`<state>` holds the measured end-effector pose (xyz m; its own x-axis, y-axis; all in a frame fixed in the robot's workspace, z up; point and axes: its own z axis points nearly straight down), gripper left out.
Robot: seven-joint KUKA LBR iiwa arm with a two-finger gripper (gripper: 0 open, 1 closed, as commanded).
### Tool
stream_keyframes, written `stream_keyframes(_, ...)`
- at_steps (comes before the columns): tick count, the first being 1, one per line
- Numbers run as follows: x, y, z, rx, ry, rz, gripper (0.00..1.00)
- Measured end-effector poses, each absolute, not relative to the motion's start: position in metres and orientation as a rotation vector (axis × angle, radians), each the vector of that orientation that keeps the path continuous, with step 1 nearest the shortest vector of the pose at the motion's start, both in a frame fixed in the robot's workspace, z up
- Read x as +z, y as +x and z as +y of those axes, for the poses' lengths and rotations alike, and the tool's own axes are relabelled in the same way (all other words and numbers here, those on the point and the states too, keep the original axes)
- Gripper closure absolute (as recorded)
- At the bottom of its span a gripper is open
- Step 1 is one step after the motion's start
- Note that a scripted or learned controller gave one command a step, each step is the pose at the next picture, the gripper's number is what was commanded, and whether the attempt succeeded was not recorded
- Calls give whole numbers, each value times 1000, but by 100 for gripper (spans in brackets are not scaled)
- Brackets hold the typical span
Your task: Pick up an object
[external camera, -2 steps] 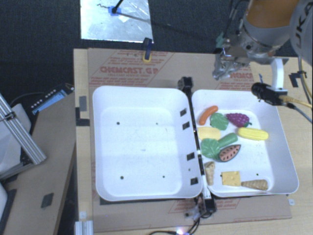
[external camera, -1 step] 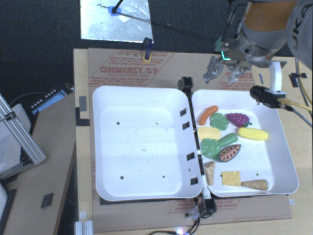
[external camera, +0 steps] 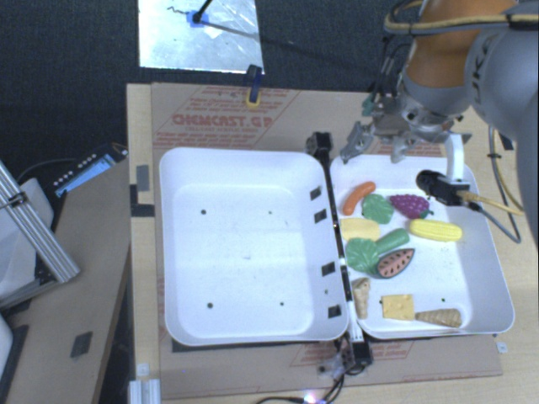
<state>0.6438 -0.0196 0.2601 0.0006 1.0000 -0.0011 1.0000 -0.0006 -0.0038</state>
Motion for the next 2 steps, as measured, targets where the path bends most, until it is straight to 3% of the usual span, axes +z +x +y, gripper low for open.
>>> stream_keyframes(1,180,669,-67,2,-2223,-2220,0)
stream_keyframes(2,81,669,-118,0,-2224,-2221,0)
